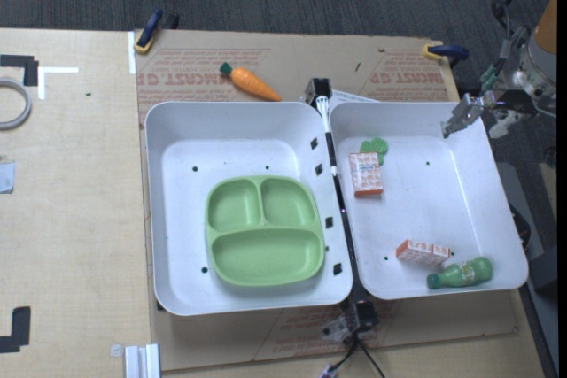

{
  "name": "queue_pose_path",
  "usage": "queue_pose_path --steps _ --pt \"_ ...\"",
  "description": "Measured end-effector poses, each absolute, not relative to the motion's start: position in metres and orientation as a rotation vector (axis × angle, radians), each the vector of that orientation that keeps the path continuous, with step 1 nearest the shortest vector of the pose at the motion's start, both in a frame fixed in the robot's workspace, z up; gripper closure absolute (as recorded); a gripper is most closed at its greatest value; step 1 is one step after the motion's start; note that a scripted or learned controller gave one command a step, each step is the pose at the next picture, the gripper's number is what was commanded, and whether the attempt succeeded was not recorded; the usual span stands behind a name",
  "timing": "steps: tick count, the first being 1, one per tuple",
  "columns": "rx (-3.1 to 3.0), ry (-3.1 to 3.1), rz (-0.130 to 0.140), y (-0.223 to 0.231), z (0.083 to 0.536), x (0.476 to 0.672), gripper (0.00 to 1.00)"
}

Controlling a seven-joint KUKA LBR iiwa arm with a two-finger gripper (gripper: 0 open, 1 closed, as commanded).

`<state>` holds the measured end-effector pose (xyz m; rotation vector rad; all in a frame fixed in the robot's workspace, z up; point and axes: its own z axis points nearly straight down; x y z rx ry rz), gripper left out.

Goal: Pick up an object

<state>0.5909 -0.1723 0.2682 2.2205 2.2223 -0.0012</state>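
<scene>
The right bin point(425, 199) holds a red and white carton point(365, 173) standing near its back left, with a small green leafy toy point(376, 146) just behind it. At the bin's front right a second small carton point(423, 252) lies flat, next to a green bottle point(461, 273) on its side. My gripper point(476, 126) hangs over the back right corner of this bin, above the rim. It is open, with nothing between its fingers, and it is well away from all the objects.
The left bin point(177, 190) holds a green divided plate point(264, 230). An orange toy carrot point(251, 81) lies on the cardboard behind the bins. Blue and yellow clamps point(148, 29) point(446, 52) grip the cardboard's back corners. A tape roll point(11, 102) lies far left.
</scene>
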Motion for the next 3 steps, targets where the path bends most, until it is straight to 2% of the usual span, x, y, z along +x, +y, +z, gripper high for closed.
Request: queue_pose_path --steps 1,2,3 --pt "2.155 2.287 -0.001 -0.111 0.119 0.536 0.0" --pt "1.719 2.629 -0.001 -0.035 0.192 0.602 0.0" --pt "0.996 2.978 0.0 -0.009 0.192 0.577 0.0"
